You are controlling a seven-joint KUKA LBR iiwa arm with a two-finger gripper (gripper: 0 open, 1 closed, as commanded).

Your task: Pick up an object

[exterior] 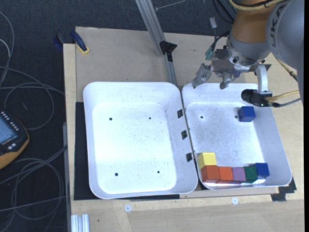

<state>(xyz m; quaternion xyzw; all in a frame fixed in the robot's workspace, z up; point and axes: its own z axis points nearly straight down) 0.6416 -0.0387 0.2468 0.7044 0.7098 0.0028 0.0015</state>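
My gripper (211, 80) hangs over the far edge of the right bin (270, 144), its two fingers spread apart with nothing between them. A blue cube (246, 113) lies alone in the far right part of that bin, to the right of the gripper and nearer the camera. Along the bin's near wall sits a row of cubes: yellow (208, 159), red (210, 173), orange (225, 173), purple (239, 173), green (250, 172) and another blue one (261, 169).
The left bin (96, 129) lies beside the right one. A slanted metal pole (154, 28) rises behind the bins. Cables and a handheld device (9, 134) lie off the bench to the left. A blue-and-yellow clamp (79, 41) sits at the bench's far left corner.
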